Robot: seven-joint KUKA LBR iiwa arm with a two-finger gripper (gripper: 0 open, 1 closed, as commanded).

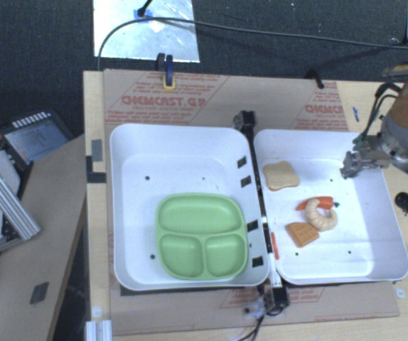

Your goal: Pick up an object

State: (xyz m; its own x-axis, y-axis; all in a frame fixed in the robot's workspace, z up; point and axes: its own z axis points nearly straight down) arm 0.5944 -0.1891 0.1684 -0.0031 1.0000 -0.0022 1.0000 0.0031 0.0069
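In the right bin [374, 261] lie a tan bread slice [281, 175], a shrimp [320, 214] with an orange tail, and an orange cracker [303, 234]. My gripper [351, 168] hangs over the bin's far right side, well to the right of the bread and above the shrimp in the image. Nothing shows between its tips.
The left bin [140, 155] holds a green three-part plate [200, 234]. A black divider clip line [254, 190] runs between the bins. Cables cross the dark floor behind the bench, and a metal sheet [147, 16] lies at the back.
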